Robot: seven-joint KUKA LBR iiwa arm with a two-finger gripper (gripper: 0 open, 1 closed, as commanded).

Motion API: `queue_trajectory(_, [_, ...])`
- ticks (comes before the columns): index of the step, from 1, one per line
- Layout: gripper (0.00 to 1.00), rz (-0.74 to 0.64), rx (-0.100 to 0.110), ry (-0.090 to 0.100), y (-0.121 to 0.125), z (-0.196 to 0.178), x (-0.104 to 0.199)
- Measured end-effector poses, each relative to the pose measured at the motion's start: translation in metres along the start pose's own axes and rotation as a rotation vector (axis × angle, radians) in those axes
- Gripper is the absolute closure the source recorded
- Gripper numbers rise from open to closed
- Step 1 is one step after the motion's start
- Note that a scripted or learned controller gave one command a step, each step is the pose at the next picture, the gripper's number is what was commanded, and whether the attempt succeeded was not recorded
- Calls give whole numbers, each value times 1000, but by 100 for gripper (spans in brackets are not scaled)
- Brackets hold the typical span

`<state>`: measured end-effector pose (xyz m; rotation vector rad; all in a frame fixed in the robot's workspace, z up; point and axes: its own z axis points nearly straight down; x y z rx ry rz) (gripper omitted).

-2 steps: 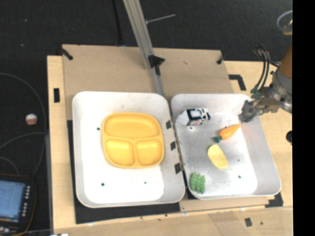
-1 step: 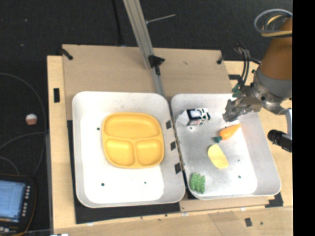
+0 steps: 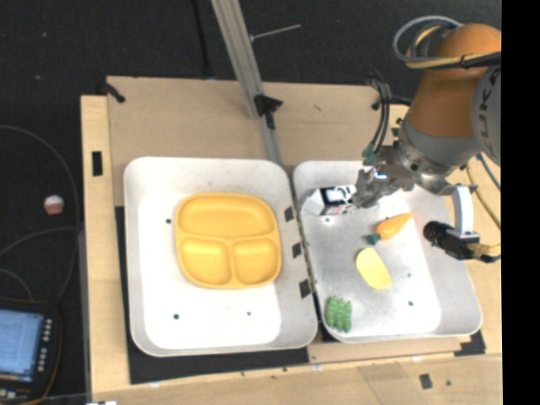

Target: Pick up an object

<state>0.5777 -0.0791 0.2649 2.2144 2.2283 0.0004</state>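
In the right bin (image 3: 447,310) lie an orange carrot (image 3: 394,224), a yellow lemon-shaped piece (image 3: 373,269), a green broccoli-like piece (image 3: 338,312) near the front left corner, and a small black-and-white item (image 3: 336,197) at the back left. My gripper (image 3: 368,191) hangs over the back of this bin, just right of the black-and-white item and up-left of the carrot. Nothing shows between its fingers.
The left bin (image 3: 152,310) holds a yellow divided plate (image 3: 228,239). A slanted metal rail (image 3: 245,66) rises from the seam between the bins at the back. The arm's orange wrist (image 3: 447,83) looms over the right bin's back right corner.
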Motion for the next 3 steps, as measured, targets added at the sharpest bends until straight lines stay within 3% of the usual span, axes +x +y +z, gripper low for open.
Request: queue_trajectory(3, [100, 1, -1, -1, 64, 27, 135])
